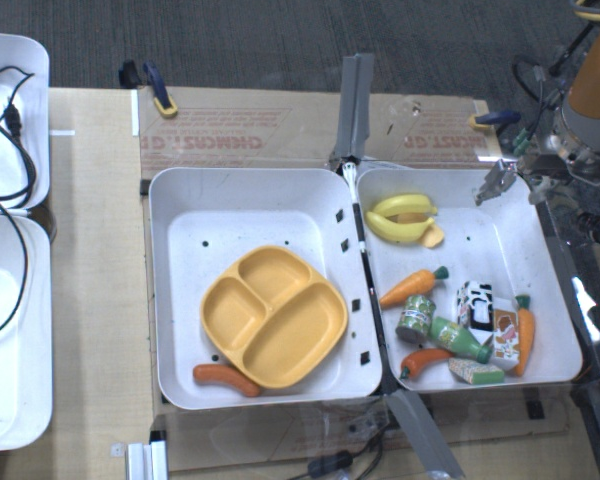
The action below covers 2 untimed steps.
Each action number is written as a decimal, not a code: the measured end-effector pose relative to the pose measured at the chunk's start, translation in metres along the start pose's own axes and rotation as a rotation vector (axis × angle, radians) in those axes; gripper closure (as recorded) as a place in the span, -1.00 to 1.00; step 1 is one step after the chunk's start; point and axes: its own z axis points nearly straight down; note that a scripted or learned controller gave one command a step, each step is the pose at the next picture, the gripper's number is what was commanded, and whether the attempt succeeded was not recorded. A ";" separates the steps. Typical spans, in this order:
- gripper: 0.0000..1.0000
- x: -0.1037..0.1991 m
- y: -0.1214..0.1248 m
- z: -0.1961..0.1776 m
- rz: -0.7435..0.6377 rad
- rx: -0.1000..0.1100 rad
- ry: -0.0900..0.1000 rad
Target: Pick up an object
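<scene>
- My gripper [502, 176] hangs over the far right corner of the right bin [540, 230], at the end of my grey arm with its orange band; nothing sits between its fingers, and whether they are spread or closed I cannot tell.
- The banana [402, 216] lies in the far part of that bin, near my gripper but apart from it, its long axis running left to right with the curve bowing toward the near side.
- Below it a carrot [412, 287] lies on a slant, green top pointing up and right.
- The near end holds a cluster (packed close, several touching): a small can [416, 318], a green bottle [461, 340] slanting down to the right, a black-and-white carton [475, 306], a second carrot [525, 336] standing nearly along the bin's right wall, and a third carrot [424, 363] at the front.
- The left bin [180, 268] holds a yellow divided plate [273, 315] with a sausage [226, 377] at its near edge.
- Both bins rest on brown cardboard [260, 128] over a pale wooden bench [90, 268]; dark carpet [280, 18] lies beyond.
</scene>
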 end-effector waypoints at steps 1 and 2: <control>-1.00 0.070 -0.020 0.115 -0.071 -0.001 0.000; -1.00 0.091 0.028 0.113 -0.243 -0.003 -0.002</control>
